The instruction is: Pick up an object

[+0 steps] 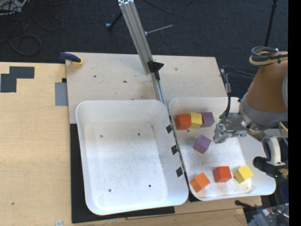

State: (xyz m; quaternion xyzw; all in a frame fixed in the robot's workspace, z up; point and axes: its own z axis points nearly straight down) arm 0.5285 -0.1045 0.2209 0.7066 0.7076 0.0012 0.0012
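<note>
You are looking at the hand (225, 132) hovering over the right bin (263, 190), in the right middle of the frame, with the grey-and-orange arm (265, 95) reaching in behind it. Nothing is sitting between its fingers, and how far apart they are standing I cannot tell from this slant. The nearest candidate is the lone purple block (202, 144), lying just to the lower left of the hand, tilted diamond-wise with no clear long axis. Up and to the left of the hand, a row of three is waiting: red block (183, 121), yellow block (196, 119) and a second purple block (207, 119), touching side by side. Along the bin's lower edge, an orange block (201, 181), another red block (222, 174) and another yellow block (243, 173) are lying well apart from the hand. Judging by this, you are needing a short shift down-left over the lone purple block.
</note>
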